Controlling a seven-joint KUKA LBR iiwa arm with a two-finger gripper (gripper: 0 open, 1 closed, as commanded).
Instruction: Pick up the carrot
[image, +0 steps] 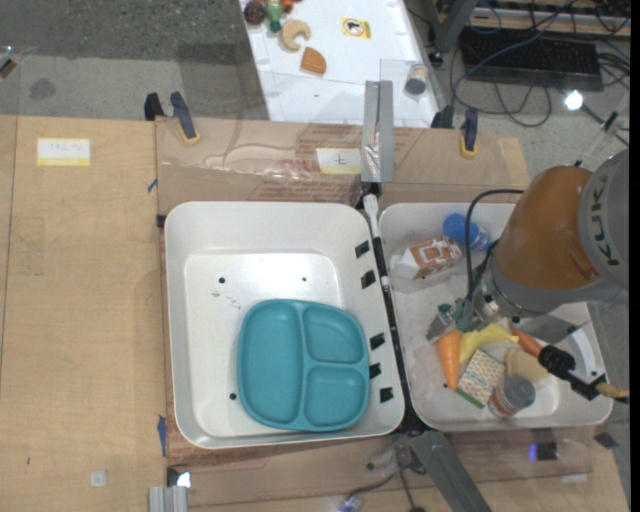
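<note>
The carrot (450, 356) is a short orange cone lying in the right bin (425, 400), near its left wall, with its tip toward the front. Its green top end sits just under my gripper (458, 318), which hangs low over the bin right above the carrot's thick end. The arm's wide orange band (545, 240) and grey wrist cover much of the gripper from above. I cannot make out whether anything is held.
Around the carrot lie a yellow item (490, 336), a printed packet (480, 378), a small can (511, 395), a brown-and-white carton (432, 258) and a blue object (462, 229). The left bin (190, 300) holds a teal divided plate (303, 365).
</note>
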